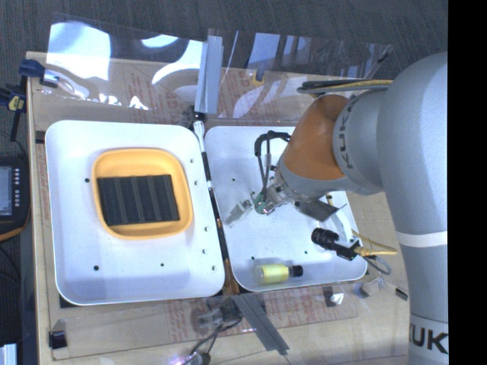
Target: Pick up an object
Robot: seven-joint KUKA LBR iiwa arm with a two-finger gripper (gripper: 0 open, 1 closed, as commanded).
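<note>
Gripper [262,202] low over the middle of the right white bin [232,154], at the end of the grey arm [399,150], whose orange band [316,147] bulges just above the wrist. From this angle I cannot tell whether the claw is open or closed.

Nearest object: a small grey metal piece [236,211], just beside the claw on its left and lying on the bin floor close to the wall shared with the other bin. It is thin, angular and dull silver. It is too small for me to make out its exact form, or to tell whether it touches the claw.

Second object: a small yellow bottle [278,271], on its side near the front rim of the same bin, apart from the claw and nearer the viewer. Its body is a smooth, pale yellow cylinder, slightly glossy, and its black cap points right.

Third object: a yellow tray [103,166] in the left white bin [68,226], well apart from the claw. The tray is a rounded rectangle with a thick, soft-looking rim. It frames a dark ribbed insert [141,200] whose ridges run front to back.

Both bins are shallow, matt white plastic with rounded corners and small dark holes in their floors. They stand side by side on a pale wooden bench [137,322].
</note>
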